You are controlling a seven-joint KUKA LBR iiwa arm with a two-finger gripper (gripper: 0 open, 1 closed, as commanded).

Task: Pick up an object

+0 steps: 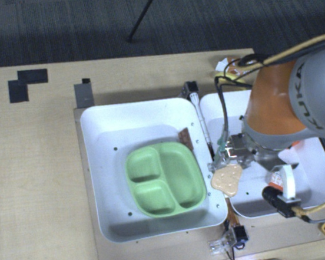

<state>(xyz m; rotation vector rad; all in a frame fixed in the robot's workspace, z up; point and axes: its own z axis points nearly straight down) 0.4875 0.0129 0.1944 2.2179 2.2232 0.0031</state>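
The tan, toast-shaped piece (226, 180) lies on the ridge between the two white bins — just right of the green divided plate (165, 178) and directly under the tool (230, 154). Whether the tool grips it cannot be told; the grey arm (292, 100) hides much of the right bin (319, 189). The plate looks smooth, three-sectioned plastic, sitting in the left bin (104, 164).

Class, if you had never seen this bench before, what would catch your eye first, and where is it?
Probably the green divided tray, lying in the middle of the left bin. Next, the grey arm with its orange band, reaching over the right bin, and a tan, bread-like piece at the bins' shared edge.
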